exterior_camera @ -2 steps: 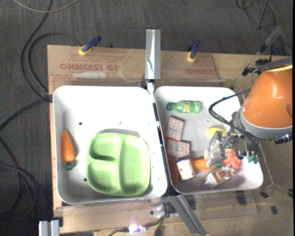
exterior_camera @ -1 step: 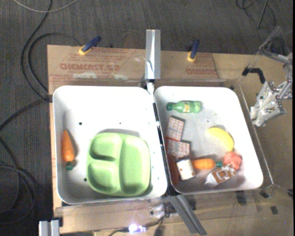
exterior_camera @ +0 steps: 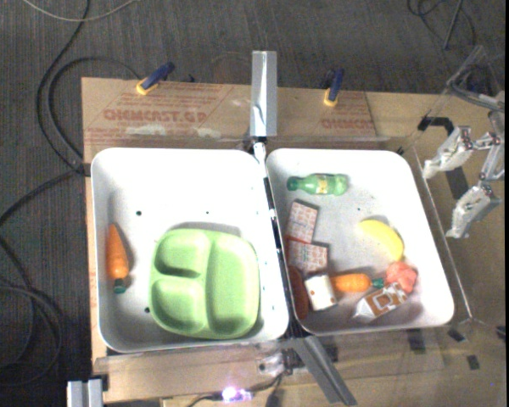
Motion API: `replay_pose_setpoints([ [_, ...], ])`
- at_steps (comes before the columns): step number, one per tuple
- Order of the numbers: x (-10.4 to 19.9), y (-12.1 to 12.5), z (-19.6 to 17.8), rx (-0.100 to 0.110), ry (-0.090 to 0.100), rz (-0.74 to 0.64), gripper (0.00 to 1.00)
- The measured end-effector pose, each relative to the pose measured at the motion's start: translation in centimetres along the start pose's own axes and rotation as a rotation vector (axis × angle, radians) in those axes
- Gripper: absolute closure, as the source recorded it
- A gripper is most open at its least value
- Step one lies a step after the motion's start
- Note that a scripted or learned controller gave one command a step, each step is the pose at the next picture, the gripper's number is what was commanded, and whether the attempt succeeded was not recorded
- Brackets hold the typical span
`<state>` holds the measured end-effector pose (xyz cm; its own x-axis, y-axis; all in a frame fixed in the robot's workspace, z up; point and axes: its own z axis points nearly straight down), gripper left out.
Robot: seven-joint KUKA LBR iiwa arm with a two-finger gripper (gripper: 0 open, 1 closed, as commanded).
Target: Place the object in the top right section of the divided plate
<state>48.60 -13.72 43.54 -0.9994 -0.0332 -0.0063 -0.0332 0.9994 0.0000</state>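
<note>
From my seat I see the gripper point(exterior_camera: 468, 176) parked off the right side of the bench, outside the right bin point(exterior_camera: 424, 202), pale and half lost against the frame there; I cannot tell how its claw stands, and I see nothing in it. That position makes sense as a waiting pose, since it leaves both bins unblocked for the camera. The green divided plate point(exterior_camera: 207, 283) lies in the left bin point(exterior_camera: 153, 168), low and toward its centre, with its sections bare, so I judge the placing not yet done. Which object is meant I cannot tell from the task line. One carrot point(exterior_camera: 117, 257) lies alone just beside the plate on its left, close to the bin wall. The rest are heaped in the right bin: a green bottle point(exterior_camera: 319, 184) on its side near the top, a yellow banana-like fruit point(exterior_camera: 383, 238), a second carrot point(exterior_camera: 351, 282) and a few small cartons point(exterior_camera: 304, 220) crowding each other. The lone carrot looks the easier pick, though the wall leaves little room.
</note>
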Motion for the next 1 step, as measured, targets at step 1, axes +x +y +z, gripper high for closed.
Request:
replay_pose_setpoints([
  [1, -0.22, 0.18, -1.03, 0.0, -0.006, -0.003, 1.0],
])
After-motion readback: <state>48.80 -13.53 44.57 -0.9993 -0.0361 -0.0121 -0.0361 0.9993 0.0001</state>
